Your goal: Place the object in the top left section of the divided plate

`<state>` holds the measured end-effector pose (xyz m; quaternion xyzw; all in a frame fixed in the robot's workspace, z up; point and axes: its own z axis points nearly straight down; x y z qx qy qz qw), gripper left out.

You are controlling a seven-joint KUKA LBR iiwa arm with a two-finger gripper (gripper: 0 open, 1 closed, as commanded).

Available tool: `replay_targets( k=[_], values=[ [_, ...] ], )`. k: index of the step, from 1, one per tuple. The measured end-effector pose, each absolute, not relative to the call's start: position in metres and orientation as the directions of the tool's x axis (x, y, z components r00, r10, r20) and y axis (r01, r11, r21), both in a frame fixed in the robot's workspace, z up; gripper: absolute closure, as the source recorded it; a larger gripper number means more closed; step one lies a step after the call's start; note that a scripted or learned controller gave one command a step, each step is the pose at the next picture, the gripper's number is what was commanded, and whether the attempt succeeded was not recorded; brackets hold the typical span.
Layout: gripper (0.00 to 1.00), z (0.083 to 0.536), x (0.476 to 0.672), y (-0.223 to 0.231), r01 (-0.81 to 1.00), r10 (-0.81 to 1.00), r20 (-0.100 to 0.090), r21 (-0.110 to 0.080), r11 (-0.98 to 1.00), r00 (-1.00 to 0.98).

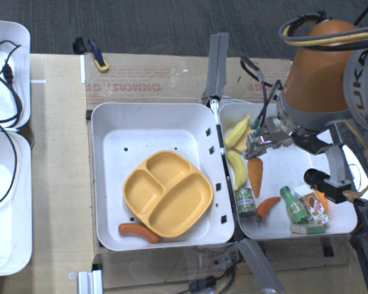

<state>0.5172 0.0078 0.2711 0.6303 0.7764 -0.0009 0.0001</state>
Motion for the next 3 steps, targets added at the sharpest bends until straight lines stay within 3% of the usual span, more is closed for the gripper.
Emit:
replay_targets(
  k=[1, 2, 3],
  values=[
    [1.0, 0.244, 0.477, 0.223, 0.961, 0.961, -0.002, -0.004, 0.278, -0.278],
    [1.0, 0.171, 0.478, 0.164, 0.953, 0.953, -0.001, -0.001, 0.303, -0.303],
    [1.0, 0.194, 0.48, 0.088, 0.813, 0.813, -0.003, 0.005, 0.582, -0.582]
  ],
)
